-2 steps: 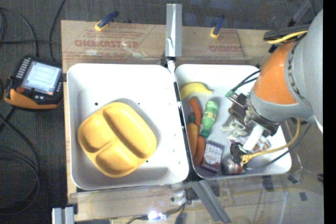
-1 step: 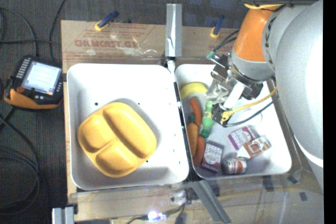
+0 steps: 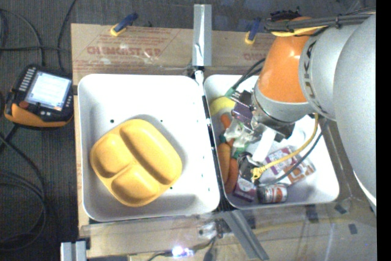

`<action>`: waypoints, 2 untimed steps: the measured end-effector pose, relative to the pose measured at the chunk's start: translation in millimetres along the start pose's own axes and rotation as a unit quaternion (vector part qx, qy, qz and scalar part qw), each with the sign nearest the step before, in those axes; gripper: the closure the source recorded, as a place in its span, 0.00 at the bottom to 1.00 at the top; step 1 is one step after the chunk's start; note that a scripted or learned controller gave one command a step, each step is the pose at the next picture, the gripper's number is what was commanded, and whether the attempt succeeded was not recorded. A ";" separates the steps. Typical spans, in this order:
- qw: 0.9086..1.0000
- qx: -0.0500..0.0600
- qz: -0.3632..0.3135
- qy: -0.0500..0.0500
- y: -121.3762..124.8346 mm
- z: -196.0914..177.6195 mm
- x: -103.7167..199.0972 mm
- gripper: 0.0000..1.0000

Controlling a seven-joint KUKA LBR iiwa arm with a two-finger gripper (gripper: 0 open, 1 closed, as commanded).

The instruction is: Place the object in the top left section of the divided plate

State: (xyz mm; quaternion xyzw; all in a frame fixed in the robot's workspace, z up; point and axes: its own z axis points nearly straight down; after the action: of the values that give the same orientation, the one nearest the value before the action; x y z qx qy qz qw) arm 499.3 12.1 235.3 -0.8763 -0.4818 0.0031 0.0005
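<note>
The grey arm (image 3: 330,70) leans over the right bin (image 3: 327,189), its hand (image 3: 253,147) buried in the clutter; whether it grips anything I cannot tell. The yellow divided plate (image 3: 137,160) lies in the left bin (image 3: 91,91), apart from the pile. The likeliest object, an orange carrot (image 3: 226,163), lies beside the bin's left wall, its long axis running toward and away from the camera. It looks light, stiff and smooth; a grasp across its middle seems safest.

We are seeing a thick grey arm (image 3: 351,88) wearing an orange band (image 3: 287,73), with yellow and black cables (image 3: 308,137) looping beside its wrist.
</note>
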 end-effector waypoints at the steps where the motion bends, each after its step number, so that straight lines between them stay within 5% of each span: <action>1: 0.994 -0.002 -0.111 0.000 -2.4 -40.9 71.8 1.00; 2: 0.987 -0.002 -0.162 -0.001 21.2 -59.1 147.9 1.00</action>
State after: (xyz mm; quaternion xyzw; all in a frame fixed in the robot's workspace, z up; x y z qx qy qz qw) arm 596.8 125.8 293.5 -0.7864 -0.6177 0.0026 -0.0013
